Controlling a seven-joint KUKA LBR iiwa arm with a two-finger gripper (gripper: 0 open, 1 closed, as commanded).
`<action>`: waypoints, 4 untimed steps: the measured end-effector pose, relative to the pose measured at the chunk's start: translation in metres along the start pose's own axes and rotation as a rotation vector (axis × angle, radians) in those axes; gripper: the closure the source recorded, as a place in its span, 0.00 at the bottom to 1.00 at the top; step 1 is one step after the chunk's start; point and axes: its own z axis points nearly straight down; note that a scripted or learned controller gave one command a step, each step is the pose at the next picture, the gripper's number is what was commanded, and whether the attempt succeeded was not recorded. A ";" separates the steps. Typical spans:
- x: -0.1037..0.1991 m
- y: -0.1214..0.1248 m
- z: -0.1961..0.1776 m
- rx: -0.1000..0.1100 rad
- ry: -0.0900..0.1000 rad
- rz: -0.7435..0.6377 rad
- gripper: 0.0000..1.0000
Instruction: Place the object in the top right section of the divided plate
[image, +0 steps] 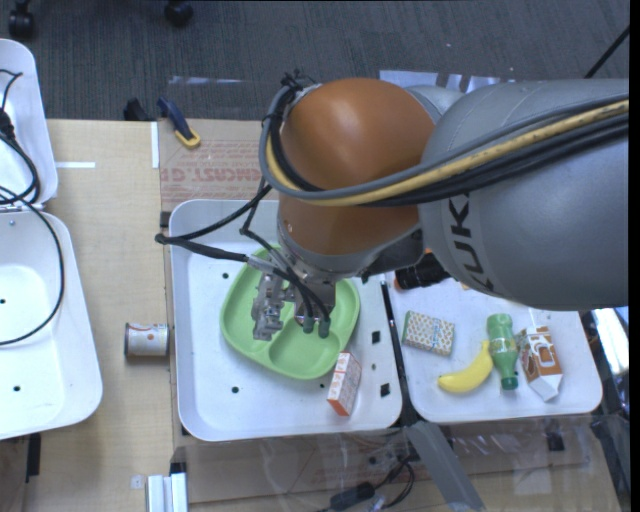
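The divided plate (290, 335) sits in the left bin (200, 390), a small carton (344, 384) just near-right of it. The right bin (580, 400) holds banana (468, 373), bottle (503, 349) and box (429, 333).

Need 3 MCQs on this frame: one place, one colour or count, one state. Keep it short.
1. Where is the green divided plate?
A. left bin
B. right bin
C. bare bench

2. How many things lie in the right bin?
A. two
B. four
C. six

3. How does the banana lie?
A. on the plate
B. flat on the bin floor
C. between the fingers

Key:
1 A: the plate rests in the left bin, under the gripper.
2 B: patterned box, banana, green bottle, small carton.
3 B: it lies flat beside the bottle.
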 end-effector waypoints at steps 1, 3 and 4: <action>-0.008 -0.046 -0.113 0.000 0.000 -0.100 1.00; 0.000 0.000 -0.060 0.001 0.001 -0.088 1.00; 0.001 -0.006 0.177 0.002 0.005 -0.080 1.00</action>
